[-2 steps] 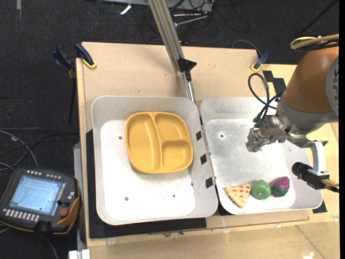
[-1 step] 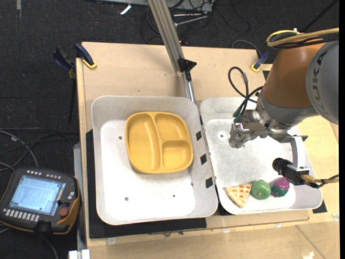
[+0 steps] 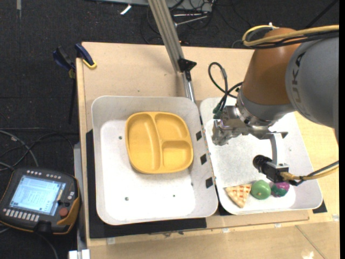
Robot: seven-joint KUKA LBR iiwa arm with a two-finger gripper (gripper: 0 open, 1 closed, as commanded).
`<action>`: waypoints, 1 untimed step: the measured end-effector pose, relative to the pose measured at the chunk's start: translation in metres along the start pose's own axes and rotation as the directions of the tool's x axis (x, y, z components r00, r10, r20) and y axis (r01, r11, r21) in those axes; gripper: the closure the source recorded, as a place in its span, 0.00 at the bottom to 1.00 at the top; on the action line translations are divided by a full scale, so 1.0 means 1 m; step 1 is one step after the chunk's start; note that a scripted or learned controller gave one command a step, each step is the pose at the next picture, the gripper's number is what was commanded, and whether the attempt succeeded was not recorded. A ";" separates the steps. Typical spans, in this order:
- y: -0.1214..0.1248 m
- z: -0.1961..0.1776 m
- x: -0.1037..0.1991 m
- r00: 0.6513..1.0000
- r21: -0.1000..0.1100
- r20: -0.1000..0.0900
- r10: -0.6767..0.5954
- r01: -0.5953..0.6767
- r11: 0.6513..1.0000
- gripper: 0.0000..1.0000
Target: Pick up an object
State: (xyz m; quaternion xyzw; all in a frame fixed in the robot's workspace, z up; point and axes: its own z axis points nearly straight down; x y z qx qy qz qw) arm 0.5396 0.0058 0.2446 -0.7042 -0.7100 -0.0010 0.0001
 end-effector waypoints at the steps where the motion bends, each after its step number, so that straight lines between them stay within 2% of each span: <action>1: 0.001 -0.006 0.054 1.000 0.001 0.000 0.000 0.000 1.000 1.00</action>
